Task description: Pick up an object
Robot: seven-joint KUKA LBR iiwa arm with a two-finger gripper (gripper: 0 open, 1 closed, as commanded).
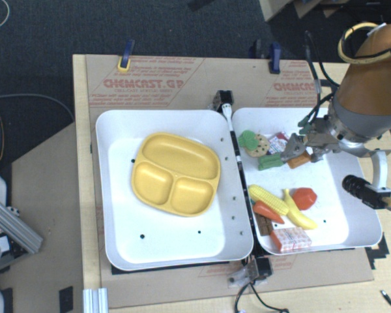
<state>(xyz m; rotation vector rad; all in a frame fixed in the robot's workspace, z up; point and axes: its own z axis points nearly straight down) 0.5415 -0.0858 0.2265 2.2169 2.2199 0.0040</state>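
The right bin (352,230) held a loose clutter of small toy foods. A green round piece (249,139) lay at the upper left, touching a tan cookie-like disc (260,147). A green flat bar (270,163) lay just below them, beside a small orange block (299,162). Lower down, a corn cob (268,199) lay slanted, with a carrot (268,211) just under it. A banana (298,212) lay alongside, touching a red tomato-like piece (304,197). A red-and-white packet (290,238) rested near the bin's front edge.

Red "CHEMCAST GP" print on the brown board (146,83), partly repeated above the right bin (352,237)
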